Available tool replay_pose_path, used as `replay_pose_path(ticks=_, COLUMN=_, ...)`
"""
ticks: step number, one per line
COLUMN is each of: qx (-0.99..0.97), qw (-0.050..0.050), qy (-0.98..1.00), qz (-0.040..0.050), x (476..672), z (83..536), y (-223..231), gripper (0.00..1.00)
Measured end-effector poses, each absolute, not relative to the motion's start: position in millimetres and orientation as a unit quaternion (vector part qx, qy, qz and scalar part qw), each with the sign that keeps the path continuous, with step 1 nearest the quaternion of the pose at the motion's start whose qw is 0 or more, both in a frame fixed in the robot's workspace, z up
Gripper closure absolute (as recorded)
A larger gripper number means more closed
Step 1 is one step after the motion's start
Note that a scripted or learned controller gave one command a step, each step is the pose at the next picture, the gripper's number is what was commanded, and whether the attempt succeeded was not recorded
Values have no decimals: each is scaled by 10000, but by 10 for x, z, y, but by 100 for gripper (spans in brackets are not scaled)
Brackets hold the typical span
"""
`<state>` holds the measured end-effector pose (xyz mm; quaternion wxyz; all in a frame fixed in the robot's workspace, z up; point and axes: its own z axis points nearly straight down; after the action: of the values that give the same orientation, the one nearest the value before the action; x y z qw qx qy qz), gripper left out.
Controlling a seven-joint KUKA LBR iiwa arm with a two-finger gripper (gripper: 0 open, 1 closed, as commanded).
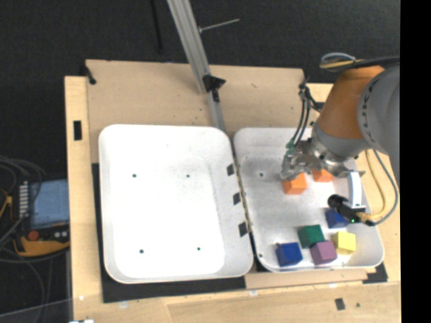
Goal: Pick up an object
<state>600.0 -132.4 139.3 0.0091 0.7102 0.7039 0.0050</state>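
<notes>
Orange block: small orange cube (294, 184), resting on floor of right white bin (266, 200), upper middle part
Relative to end effector: directly under end effector (294, 168), touching or just below fingertips
End effector state: cannot tell, spread or pinching
Orientation: squarish, no clear long axis; edges slightly skewed to bin walls
</notes>
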Motion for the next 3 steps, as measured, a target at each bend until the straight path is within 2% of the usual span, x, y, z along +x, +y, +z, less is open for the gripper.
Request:
replay_pose_path(ticks=1, qx=7078, qw=32, qy=7064, qz=24, x=6015, z=2040, y=-1367, gripper=100)
replay_pose_path(ticks=2, qx=7059, qw=39, qy=7083, qz=29, x=6011, z=2689, y=-1354, gripper=100)
replay_pose_path(ticks=3, qx=7051, qw=21, qy=7091, qz=18, x=6023, z=3001, y=-1361, gripper=100)
